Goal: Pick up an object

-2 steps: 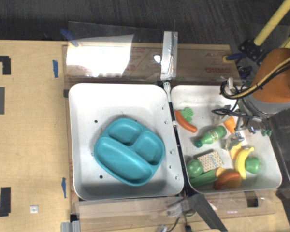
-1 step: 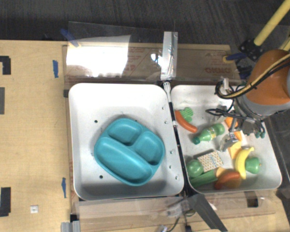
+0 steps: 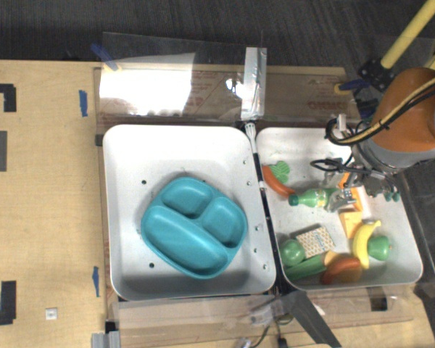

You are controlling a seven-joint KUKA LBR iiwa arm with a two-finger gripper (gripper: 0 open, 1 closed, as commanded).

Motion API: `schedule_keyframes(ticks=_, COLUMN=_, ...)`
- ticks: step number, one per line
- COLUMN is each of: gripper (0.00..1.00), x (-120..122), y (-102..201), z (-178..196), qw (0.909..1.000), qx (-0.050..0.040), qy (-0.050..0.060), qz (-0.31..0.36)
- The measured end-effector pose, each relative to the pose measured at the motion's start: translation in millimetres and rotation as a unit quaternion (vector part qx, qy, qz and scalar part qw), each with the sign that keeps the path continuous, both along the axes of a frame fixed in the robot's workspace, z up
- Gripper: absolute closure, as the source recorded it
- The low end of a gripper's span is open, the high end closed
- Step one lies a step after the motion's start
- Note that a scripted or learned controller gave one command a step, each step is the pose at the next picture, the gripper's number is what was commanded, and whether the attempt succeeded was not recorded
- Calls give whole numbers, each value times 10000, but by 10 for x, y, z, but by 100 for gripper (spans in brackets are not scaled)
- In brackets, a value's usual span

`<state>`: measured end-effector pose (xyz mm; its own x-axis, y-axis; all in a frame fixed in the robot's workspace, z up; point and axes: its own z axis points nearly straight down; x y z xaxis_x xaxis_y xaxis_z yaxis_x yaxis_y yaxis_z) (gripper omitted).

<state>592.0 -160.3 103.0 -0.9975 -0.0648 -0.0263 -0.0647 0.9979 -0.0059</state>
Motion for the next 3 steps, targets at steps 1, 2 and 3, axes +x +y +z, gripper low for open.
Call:
schedule_keyframes(ticks=1, gripper=100, x=-449, y=599, z=933, qw=9986, qx=9, qy=62, qz=528)
schedule_keyframes(ticks=2, gripper=100, x=-444, y=603, z=1014, qw=9986, qx=12, qy=54, qz=526)
schedule_keyframes(ticks=3, gripper=100, x=-423, y=610, z=1125, qw=9986, qx=6, qy=14, qz=530)
